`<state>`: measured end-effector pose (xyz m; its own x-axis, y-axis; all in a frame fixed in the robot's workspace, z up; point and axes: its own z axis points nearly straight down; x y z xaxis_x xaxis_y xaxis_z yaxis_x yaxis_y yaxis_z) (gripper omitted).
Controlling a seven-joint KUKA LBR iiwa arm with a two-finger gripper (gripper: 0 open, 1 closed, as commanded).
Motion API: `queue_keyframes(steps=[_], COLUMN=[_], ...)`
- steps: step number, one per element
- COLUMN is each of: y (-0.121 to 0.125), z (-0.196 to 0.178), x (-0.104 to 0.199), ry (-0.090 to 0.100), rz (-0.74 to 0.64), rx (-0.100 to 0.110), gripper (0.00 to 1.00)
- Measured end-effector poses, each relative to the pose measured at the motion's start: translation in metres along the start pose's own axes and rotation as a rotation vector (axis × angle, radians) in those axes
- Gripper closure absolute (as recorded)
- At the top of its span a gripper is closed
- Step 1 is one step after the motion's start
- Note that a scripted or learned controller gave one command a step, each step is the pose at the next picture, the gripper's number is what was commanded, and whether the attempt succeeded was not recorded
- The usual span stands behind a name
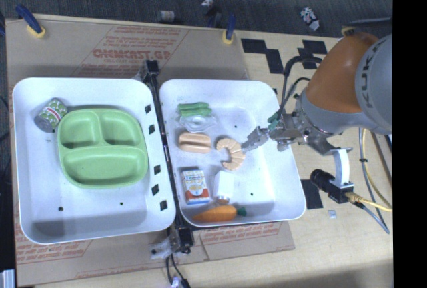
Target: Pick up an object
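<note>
Croissant (231,153): tan, lying mid right bin (283,203), unlifted. Gripper (257,139): just beside it, upper right; finger state cannot be told, nothing seen held. Nearby: hotdog (194,142), carrot (215,214), carton (195,186). Left bin: green tray (102,146). Pick judged not yet done.

Both white bins (267,197) look like smooth, slightly glossy plastic. The green divided tray (103,147) is matt plastic. Printed brown cardboard (133,47) lies beneath. The arm's orange band (343,77) shines softly.
</note>
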<state>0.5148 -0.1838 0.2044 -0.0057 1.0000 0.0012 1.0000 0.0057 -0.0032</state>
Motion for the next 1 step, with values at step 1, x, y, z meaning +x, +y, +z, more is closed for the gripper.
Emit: queue_keyframes(steps=[1], y=[0.0042], z=[0.112], x=[0.0021], ry=[-0.003], rz=[-0.002], rx=[-0.003], gripper=[0.0])
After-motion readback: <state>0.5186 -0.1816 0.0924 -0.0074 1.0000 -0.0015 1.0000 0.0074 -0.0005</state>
